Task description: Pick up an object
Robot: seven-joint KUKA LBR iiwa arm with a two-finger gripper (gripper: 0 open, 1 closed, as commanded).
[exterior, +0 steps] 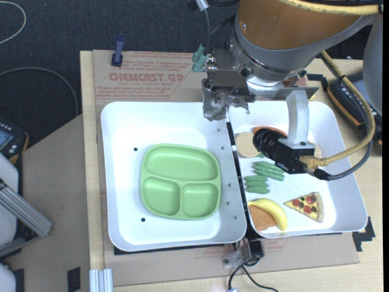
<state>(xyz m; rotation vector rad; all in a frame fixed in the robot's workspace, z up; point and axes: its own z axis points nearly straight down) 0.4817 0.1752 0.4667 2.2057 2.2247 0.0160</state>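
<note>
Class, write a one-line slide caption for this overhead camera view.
End effector above the bins' divider; green tray left, banana and pizza slice right.

Green tray (180, 181): smooth plastic with a soft sheen; white bins (121, 163): smooth, faintly glossy plastic; board (146, 72) beneath: matt brown cardboard; arm's orange band (292, 5): glossy; gripper (223, 102): dull grey metal.

The tabletop (91, 163) was pale wood. A cardboard sheet (146, 75) with red print lay on its far part. Two white bins sat side by side, touching: the left bin (118, 163) and the right bin (340, 163). A blue clip (118, 50) sat at the sheet's far left edge.
</note>
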